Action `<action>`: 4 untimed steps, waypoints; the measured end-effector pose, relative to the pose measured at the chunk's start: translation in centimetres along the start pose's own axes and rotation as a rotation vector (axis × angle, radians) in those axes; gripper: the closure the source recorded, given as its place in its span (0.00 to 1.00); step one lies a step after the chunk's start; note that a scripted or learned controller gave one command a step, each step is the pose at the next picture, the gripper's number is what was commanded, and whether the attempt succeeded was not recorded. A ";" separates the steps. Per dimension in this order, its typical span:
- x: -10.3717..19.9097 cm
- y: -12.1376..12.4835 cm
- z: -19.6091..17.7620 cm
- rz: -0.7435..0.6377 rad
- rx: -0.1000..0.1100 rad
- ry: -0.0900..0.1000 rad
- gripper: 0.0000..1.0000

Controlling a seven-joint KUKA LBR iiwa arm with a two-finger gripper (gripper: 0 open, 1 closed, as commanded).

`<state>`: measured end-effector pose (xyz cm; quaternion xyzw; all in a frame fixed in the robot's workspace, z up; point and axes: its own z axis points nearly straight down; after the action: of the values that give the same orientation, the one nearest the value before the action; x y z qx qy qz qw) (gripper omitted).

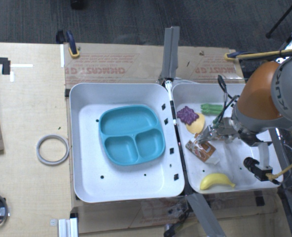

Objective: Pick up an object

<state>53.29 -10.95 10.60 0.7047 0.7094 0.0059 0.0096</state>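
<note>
camera view | tool (208, 136) mid right bin (235, 181) | banana (217, 181) near front rim

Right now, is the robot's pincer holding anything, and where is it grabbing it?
It cannot be told. The pincer is down in the right bin, right at the brown packet, but no grip is visible.
</note>
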 end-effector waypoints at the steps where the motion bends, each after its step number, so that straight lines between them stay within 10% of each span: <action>1: -2.8 6.2 1.5 -0.016 0.022 0.004 0.00; 2: -5.7 11.4 2.1 -0.150 0.075 0.030 0.00; 3: -5.1 12.2 -4.1 -0.404 0.041 0.012 0.00; 4: -10.5 12.6 -0.6 -0.802 0.019 0.012 0.00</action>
<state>65.89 -21.38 11.56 0.3719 0.9283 -0.0008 0.0006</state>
